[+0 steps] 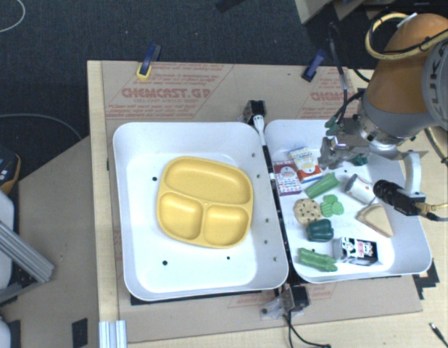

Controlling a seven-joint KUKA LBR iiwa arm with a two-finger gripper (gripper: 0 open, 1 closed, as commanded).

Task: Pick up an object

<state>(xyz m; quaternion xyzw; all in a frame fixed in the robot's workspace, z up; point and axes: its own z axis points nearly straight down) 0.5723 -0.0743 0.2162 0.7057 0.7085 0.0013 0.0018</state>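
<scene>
Tool (331,153): poised over right bin (420,249) clutter, above green cylinder (322,186), presumably selecting; grip state cannot be told.

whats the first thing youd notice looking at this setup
The big yellow divided plate draws the eye first, lying alone in the left white bin. Next comes the clutter in the right bin: a cookie, green toy vegetables such as a pepper, and small food packets. Above its far end hangs the grey and orange arm, its gripper low over the packets.
</scene>
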